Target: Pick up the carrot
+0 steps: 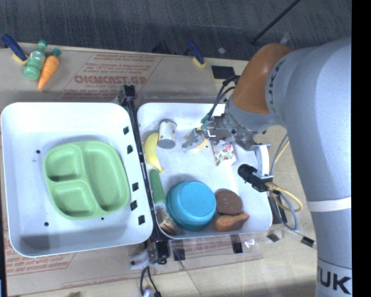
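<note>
Grey and bulky, the arm (315, 153) filled the right side of the view, its orange band (260, 79) bent over the right bin (260, 113). Its gripper (217, 135) hung low over the middle of that bin, just above a small crumpled packet (224, 153); whether it was released or clenched could not be told from this angle. The carrot (48, 72) lay outside both bins, on the cardboard (111, 73) at the far left corner of the bench, touching a green toy bottle (34, 64) and near a blue clamp (13, 47), well apart from the gripper. Along the right bin's left wall sat a banana (151, 152) and a green cucumber (156, 187), with a small tin can (167, 133) just beside the banana. A blue bowl (191, 204), a brown patty (228, 201) and an orange piece (230, 221) crowded the near edge. Open floor remained at the bin's far side. The left bin (25, 221) held a green divided plate (86, 179) with bare room round it.
</note>
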Controlling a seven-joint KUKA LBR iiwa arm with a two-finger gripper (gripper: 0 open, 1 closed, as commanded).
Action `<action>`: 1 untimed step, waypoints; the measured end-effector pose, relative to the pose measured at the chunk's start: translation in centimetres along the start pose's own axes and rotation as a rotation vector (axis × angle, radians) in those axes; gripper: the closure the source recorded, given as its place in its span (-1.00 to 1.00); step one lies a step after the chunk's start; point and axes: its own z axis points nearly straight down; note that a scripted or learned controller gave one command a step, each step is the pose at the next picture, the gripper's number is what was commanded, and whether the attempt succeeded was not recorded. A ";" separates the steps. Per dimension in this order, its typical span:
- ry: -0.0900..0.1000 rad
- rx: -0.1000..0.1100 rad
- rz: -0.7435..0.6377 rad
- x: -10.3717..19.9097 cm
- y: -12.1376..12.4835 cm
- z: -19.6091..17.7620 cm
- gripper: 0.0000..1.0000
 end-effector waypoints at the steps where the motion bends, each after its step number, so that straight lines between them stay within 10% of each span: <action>1: 0.017 -0.008 -0.043 -4.3 4.2 3.2 -1.00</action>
